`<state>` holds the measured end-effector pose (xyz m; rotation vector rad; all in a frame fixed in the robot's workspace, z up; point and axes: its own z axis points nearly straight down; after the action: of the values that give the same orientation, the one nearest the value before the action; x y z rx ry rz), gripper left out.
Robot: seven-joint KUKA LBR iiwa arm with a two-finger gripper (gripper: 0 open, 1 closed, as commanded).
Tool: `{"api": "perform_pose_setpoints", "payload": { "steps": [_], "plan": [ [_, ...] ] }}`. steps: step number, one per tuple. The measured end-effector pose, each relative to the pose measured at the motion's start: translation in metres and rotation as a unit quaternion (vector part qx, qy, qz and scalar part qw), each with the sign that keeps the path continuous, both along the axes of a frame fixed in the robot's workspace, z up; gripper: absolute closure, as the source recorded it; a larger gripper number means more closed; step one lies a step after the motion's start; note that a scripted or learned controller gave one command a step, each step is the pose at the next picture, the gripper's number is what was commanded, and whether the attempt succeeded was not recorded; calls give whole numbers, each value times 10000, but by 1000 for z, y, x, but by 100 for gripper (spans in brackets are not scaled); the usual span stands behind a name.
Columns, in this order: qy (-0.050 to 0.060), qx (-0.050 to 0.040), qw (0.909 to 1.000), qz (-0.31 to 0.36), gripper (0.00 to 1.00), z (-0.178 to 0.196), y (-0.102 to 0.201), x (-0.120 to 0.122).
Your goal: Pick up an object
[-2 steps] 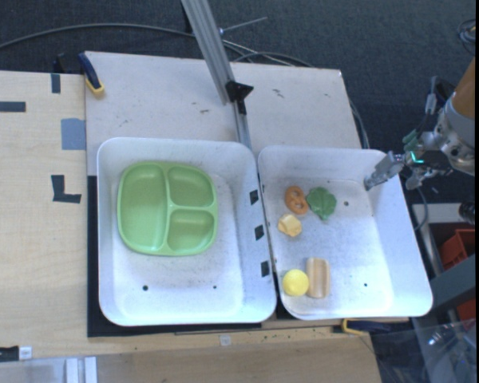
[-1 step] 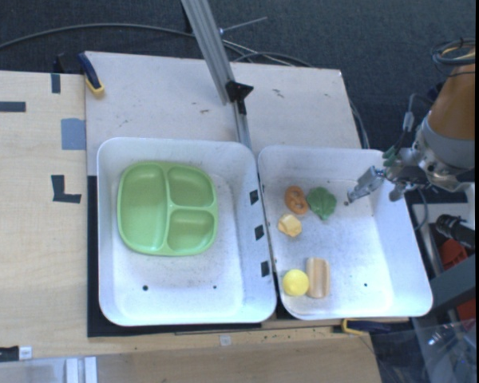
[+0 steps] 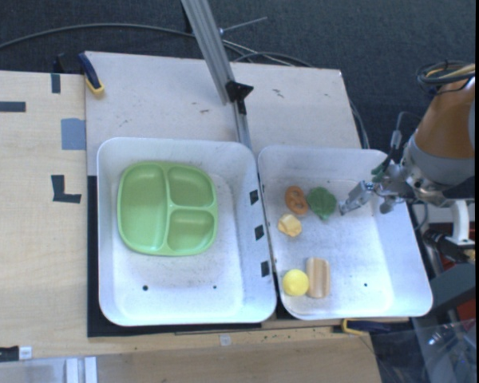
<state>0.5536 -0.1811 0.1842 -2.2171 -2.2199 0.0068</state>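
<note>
Green, lumpy and soft-looking: green object (image 3: 322, 203) lies in the right bin (image 3: 399, 286), toward its far edge, touching or just beside an orange-brown piece (image 3: 295, 200). Nearer the middle, a small yellow chunk (image 3: 290, 227); by the near edge, a yellow ball (image 3: 295, 282) against a tan block (image 3: 317, 278). Gripper (image 3: 353, 200) low over the same bin, just right of the green object, nothing between the fingers. Fingers probably a little apart, though too small and blurred to say for sure. Best to take the green object, being closest: centre over it, keep clear of the orange-brown neighbour, descend straight, close gently, lift slowly. In the left bin (image 3: 112, 294), a green divided tray (image 3: 167, 208), not involved.
</note>
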Motion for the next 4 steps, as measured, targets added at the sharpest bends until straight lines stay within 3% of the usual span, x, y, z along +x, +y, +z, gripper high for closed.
{"api": "perform_pose_setpoints", "payload": {
  "steps": [1, 2, 4],
  "plan": [
    [1, 0, 10000, 0, 0, -50, -9, 1],
    [-14, 2, 10000, 10, 100, -38, -8, 2],
    [-52, -8, 10000, 3, 100, 73, -9, 7]
  ]
}}
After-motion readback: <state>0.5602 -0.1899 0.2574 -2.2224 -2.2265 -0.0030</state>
